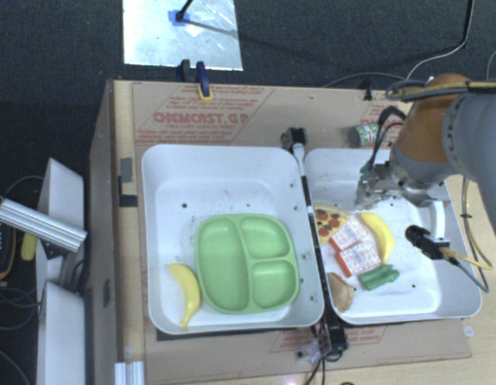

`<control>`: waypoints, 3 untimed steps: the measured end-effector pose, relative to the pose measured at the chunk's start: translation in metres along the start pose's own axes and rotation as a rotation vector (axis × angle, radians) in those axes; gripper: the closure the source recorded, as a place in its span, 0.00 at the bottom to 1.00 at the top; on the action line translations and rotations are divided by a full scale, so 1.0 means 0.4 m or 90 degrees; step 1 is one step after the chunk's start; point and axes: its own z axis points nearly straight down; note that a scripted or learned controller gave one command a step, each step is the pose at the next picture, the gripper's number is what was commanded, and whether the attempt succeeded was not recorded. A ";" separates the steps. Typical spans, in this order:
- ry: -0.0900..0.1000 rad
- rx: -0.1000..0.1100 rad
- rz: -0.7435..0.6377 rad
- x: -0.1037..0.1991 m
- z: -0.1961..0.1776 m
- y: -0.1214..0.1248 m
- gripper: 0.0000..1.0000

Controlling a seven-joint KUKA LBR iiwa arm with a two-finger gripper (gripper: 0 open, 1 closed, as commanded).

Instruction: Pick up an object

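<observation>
My gripper [368, 197] hangs over the back part of the right bin [464, 295], just above and left of a yellow banana [381, 233]. Beside the banana lies a white and red packet [353, 245]. A pizza slice toy [328, 216] sits near the bin's left wall. A green piece [379, 277] and a brown piece [341, 288] lie toward the front. Nothing shows in the gripper's grasp.
The left bin [163, 183] holds a green divided plate [247, 261] and a second banana [187, 291] at its front left. A small can [363, 135] stands on the bench behind the right bin. The grey arm [464, 135] comes in from the right.
</observation>
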 end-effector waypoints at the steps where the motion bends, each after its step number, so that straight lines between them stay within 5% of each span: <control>1: -0.003 -0.002 0.001 -0.006 -0.001 0.000 0.00; 2: 0.000 0.002 0.002 -0.019 0.028 -0.076 0.00; 3: 0.000 0.000 0.001 -0.020 0.000 -0.073 1.00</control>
